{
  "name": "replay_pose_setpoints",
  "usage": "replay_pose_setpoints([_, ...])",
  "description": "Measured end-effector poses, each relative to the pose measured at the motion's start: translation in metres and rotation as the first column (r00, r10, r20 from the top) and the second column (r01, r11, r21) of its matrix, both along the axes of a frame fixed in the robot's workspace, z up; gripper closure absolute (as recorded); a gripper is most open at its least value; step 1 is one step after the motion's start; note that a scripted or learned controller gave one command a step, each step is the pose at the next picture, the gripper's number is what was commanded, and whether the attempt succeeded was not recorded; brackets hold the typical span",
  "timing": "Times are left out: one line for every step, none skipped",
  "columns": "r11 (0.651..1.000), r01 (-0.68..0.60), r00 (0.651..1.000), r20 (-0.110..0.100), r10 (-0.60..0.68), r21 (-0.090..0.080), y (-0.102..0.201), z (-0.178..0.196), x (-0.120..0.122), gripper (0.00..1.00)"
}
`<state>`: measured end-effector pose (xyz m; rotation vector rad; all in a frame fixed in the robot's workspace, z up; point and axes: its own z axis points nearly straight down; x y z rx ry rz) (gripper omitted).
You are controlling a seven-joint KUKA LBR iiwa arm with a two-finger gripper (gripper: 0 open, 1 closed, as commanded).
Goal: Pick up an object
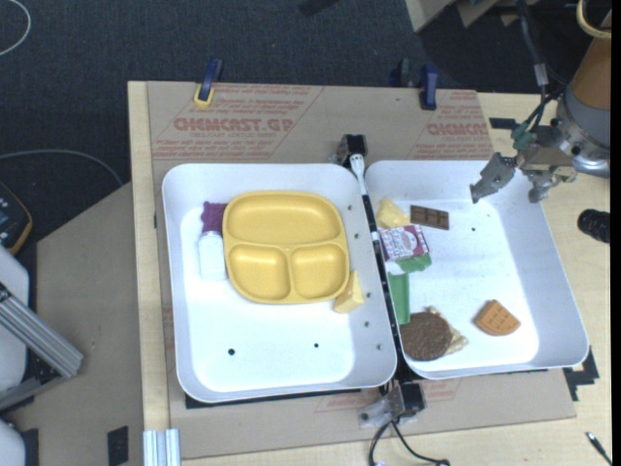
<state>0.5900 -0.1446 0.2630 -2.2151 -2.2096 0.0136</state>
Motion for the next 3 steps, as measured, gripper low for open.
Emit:
replay_pose_setpoints([1.0, -0.002, 1.0, 0.014, 0.002, -0.002, 0.0, 0.008, 0.002, 0.0])
replay_pose_setpoints([1.0, -0.002, 1.0, 0.008, 0.002, -0.001, -0.002, -0.054, 0.006, 0.0])
replay_pose_setpoints([1.0, -0.002, 1.0, 0.008, 0.002, -0.001, -0.009, -0.1, 0.004, 0.0])
